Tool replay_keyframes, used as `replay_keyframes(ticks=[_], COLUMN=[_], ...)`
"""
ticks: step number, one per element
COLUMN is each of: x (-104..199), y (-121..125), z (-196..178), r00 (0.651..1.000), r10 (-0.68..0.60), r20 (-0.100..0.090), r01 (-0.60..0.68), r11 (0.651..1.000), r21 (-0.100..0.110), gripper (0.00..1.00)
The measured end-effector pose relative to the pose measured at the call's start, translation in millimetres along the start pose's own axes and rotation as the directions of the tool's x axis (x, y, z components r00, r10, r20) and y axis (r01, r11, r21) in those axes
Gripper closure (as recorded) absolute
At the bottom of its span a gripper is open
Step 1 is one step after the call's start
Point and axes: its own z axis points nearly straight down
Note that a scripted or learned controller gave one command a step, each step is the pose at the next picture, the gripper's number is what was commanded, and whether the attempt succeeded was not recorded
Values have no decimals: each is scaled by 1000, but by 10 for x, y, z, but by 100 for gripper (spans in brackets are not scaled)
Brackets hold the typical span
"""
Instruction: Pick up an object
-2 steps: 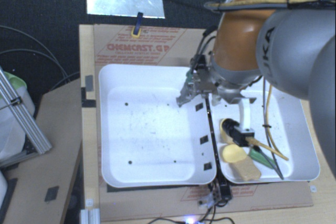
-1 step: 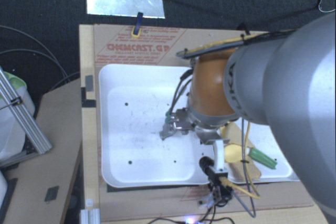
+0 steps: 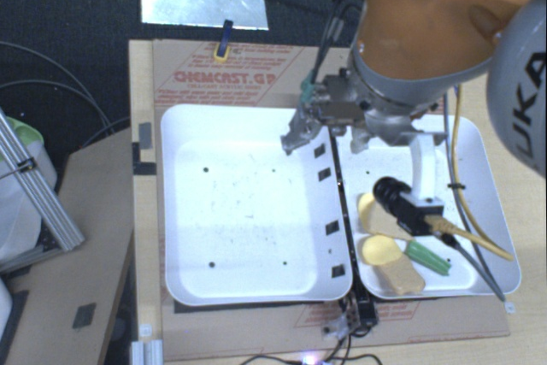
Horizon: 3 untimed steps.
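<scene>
The arm (image 3: 444,13) reaches over the right bin (image 3: 489,184), with the left bin (image 3: 239,209) alongside. The gripper (image 3: 329,137) is above the bins' shared rim at the far end, jaws spread, nothing between them. In the right bin's near end, well apart from the gripper, lie a tan block (image 3: 402,276), two yellow pieces (image 3: 380,250) and a green piece (image 3: 427,256).

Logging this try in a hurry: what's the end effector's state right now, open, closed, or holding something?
End effector: cannot be told from this view.
</scene>
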Motion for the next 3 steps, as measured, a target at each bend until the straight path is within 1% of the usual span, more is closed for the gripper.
replay_keyframes(ticks=[1,2,3], x=[-9,-5,-833], y=[-1,8,-6], z=[-20,-127,-232], r00=[1000,1000,1000], r10=[-3,-8,14], r20=[6,6,10], r01=[3,8,-14], r11=[1000,1000,1000], r21=[13,11,14], gripper=[100,100,100])
